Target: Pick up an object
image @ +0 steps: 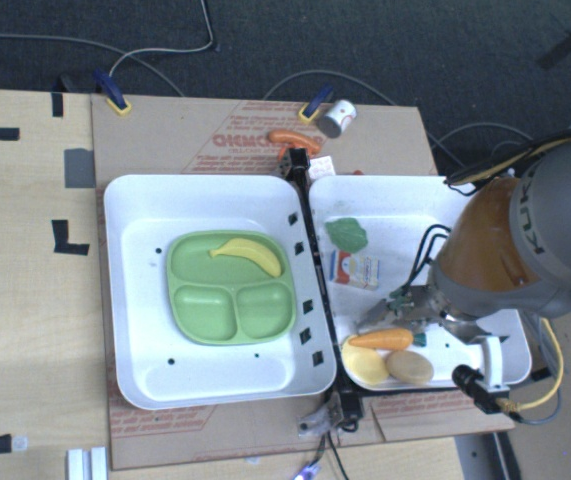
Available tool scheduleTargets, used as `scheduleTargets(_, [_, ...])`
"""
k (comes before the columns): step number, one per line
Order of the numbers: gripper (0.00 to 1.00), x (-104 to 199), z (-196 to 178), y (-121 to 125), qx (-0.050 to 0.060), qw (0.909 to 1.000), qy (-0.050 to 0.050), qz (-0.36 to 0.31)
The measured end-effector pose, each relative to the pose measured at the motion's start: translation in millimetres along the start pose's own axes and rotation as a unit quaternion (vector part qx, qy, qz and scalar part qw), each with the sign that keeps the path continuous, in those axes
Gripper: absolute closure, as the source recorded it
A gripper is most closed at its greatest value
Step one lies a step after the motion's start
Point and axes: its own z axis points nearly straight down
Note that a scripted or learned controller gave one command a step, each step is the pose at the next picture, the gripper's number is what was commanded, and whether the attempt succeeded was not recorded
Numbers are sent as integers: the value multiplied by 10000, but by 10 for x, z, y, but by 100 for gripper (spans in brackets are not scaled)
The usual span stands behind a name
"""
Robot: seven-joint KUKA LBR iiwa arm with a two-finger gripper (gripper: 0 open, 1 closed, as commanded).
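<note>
My gripper (390,311) hangs low over the front of the right bin (395,200), on the grey arm with its orange band (485,243). Just below it lies an orange carrot (380,340). The carrot rests against a yellow round piece (363,366) and a beige potato-like piece (410,368). Farther back in that bin lie a white packet with red and blue print (357,269) and a green crumpled piece (346,234). In the left bin (125,298), a yellow banana (250,256) lies in the top compartment of a green divided plate (230,310).
A black clip strip (305,268) runs between the two bins. Behind the bins, on the cardboard, lie an orange item (293,139) and a grey cylinder (336,118). Cables trail across the dark floor at the back and beside the arm.
</note>
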Motion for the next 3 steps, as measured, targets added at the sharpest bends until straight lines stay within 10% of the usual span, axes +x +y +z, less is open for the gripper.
scheduleTargets(1, [0,244,5,543,2,10000,6,-10])
scheduleTargets(2, [0,215,18,1630,16,10000,4,-14])
scheduleTargets(3, [0,274,17,1582,21,10000,-2,-5])
